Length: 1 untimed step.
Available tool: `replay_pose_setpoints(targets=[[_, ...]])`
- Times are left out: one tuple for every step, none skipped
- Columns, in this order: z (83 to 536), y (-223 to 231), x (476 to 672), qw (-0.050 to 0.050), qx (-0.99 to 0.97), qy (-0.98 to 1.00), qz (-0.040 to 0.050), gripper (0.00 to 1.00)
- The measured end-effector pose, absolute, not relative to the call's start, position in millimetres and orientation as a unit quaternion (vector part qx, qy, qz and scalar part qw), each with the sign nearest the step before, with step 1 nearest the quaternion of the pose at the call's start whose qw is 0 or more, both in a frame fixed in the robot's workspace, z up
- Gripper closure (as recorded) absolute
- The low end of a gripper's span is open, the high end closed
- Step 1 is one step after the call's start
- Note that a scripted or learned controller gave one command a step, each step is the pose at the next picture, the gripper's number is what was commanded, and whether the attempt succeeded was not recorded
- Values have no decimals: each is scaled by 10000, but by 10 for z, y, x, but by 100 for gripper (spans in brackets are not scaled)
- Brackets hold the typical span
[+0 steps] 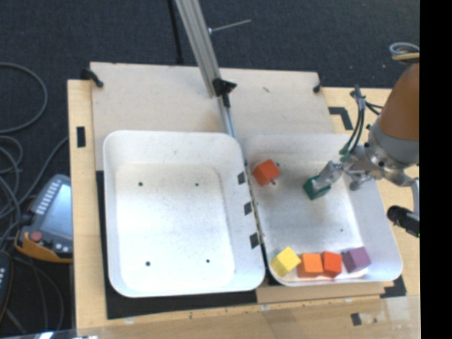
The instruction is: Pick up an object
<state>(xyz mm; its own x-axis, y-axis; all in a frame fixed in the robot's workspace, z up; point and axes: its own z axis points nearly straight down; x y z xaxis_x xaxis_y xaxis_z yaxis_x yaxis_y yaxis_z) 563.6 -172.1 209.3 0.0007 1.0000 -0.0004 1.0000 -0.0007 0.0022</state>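
Four small blocks (322,262) are lined up below the pincer (323,183), which seems clenched on a light, rigid green block (313,188), best taken by flat sides.

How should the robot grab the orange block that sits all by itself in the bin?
Best guess: come straight down from above and pinch two opposite flat sides of the lone orange block. It is a small cube standing free on the floor of the right bin, apart from the green block near the hand, so the fingers have room around it.
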Motion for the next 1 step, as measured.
replay_pose_setpoints(targets=[[963,-1496,5996,27,7064,7078,2,0]])
